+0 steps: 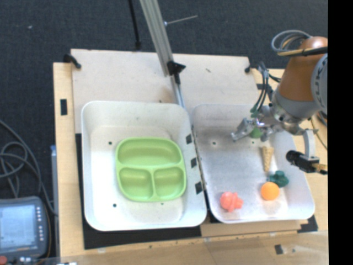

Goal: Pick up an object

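So, camera view from above the bench, and I'll hang everything off the right bin [220, 127], since that's where I'm working. My arm [300, 79] comes in over that bin's far right corner, grey with the orange section sitting above the wrist. My gripper [246, 130] hangs over the far half of the bin, fingers pointing toward the bin's left wall. Can't tell from this angle whether they're spread or pinched together, and nothing visibly sits between them.

Stuff to grab, all in the right bin's near-right part. A pale tan cone-shaped piece [267, 158], looks like a ridged little ice cream cone, lies near the bin's right side, just nearer than my gripper. Just beyond its near end there's a small dark green thing [279, 178], lumpy, hard to say what it is. Touching or almost touching that is an orange ball [269, 191], smooth and round. Along the bin's near edge, left of the ball and apart from it, sits a pinkish-red bumpy object [231, 201], sort of berry shaped.

Left of the right bin, side by side with it, is the left bin [99, 120], holding a light green divided plate [150, 168] with three compartments.
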